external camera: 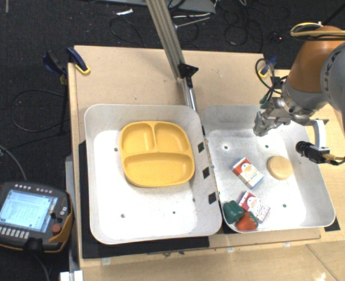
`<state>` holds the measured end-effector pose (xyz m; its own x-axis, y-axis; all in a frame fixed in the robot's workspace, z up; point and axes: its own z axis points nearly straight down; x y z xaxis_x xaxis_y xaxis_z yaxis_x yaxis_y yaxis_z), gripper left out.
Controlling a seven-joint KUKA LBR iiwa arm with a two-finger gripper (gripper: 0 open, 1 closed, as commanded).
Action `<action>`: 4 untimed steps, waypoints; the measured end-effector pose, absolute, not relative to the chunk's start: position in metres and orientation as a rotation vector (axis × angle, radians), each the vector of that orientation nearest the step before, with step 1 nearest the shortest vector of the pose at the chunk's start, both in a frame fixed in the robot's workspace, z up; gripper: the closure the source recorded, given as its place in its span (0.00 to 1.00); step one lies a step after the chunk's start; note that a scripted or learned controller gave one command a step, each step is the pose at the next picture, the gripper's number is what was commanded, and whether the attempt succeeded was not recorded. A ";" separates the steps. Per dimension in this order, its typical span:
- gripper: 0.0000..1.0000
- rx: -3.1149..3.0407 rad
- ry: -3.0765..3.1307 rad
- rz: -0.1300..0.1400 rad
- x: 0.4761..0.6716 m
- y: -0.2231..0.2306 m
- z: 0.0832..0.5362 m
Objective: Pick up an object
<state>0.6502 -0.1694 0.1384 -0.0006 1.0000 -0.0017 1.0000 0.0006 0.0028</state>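
The tan round object [279,168] lies in the right bin [313,215], toward its right-hand half, and of the loose things there it looks the easiest candidate for a pick. It sits below and slightly right of the gripper [262,126] in the camera view, near but clearly apart from it, with bare bin floor between them. Being roughly round, it shows no long axis to line up against, so my judgement is that the approach angle matters little; the coming move turns mainly on carrying the gripper down the view and a little right until it is over the object.

The gripper hangs over the upper part of the right bin with nothing seen between its tips; whether it is spread or closed I cannot tell from this slant.

Just left of the round object lies a small red and white carton [247,172], tilted, its long axis running diagonally. Lower, near the bin's front edge, a second red and white carton [256,206] touches a green and red item [238,214]. Both cartons carry printing, too small to read.

The left bin [102,215] holds a yellow divided tray [157,153].
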 end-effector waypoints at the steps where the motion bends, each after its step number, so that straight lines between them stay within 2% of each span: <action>1: 1.00 2.216 2.218 0.006 0.653 -0.172 0.182; 2: 1.00 2.213 2.218 0.007 0.653 -0.172 0.247; 3: 1.00 2.215 2.220 0.005 0.655 -0.171 0.280; 4: 1.00 2.214 2.231 0.001 0.661 -0.120 0.266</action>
